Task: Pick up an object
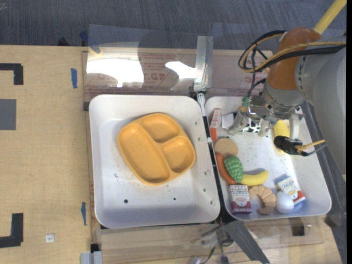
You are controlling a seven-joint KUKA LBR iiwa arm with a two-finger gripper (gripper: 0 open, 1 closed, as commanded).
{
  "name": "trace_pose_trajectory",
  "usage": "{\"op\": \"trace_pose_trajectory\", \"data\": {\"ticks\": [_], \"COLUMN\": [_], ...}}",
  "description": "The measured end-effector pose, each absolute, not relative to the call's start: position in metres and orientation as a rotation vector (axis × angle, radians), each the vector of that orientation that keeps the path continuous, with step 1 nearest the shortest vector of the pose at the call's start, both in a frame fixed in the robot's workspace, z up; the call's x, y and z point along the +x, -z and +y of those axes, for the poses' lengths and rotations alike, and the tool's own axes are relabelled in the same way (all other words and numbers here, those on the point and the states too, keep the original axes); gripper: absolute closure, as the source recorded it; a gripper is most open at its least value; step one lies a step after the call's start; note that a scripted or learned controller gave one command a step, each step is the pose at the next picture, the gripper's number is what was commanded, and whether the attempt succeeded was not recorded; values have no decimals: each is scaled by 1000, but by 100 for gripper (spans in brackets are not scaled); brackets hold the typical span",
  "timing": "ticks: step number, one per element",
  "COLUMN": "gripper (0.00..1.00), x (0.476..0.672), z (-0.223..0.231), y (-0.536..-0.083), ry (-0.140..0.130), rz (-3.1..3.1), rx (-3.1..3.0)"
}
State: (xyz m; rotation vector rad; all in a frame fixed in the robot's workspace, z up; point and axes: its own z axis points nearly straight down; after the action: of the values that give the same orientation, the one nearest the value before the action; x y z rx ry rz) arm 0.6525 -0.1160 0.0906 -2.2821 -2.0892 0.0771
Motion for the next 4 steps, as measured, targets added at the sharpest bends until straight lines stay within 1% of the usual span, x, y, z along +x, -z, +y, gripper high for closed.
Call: {"op": "trace_pose_trajectory", "data": {"ticks": [1,3,4], "gripper": [0,0,0], "x": [652,650,652], "z": [-113,-113,-114], "y": [-91,-90,-90], "ry": [-86,-77,-83], "rz": [-2056,-2078,-2068], "rx": [-2317,-2306,-2305]}}
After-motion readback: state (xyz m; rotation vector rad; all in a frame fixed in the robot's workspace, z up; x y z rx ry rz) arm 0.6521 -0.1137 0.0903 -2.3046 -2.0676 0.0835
